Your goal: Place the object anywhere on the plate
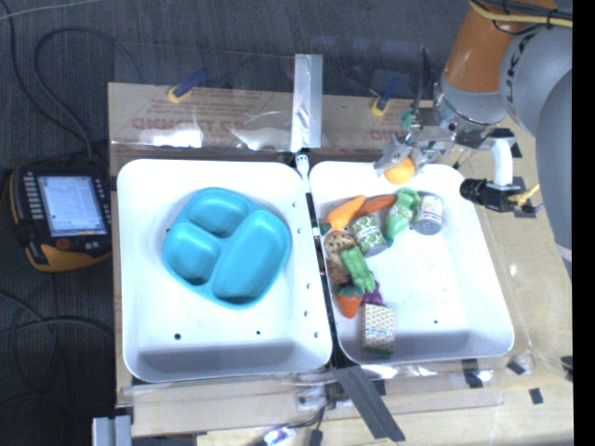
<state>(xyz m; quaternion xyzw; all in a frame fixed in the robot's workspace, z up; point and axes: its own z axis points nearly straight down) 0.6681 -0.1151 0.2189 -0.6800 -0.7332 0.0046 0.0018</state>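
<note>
1. Two white bins sit side by side on the worktop (130,100); the left bin (149,342) holds a blue plate (226,246) with three compartments, all bare.
2. The right bin (465,295) holds a pile near its left wall: a carrot (346,209), green packets (370,235), a cookie (336,242), a small can (429,214) and a patterned box (378,325).
3. The hand (406,159) hovers over the right bin's far rim, closed on a small orange fruit (400,169) pinched between its fingers, well apart from the plate.
</note>
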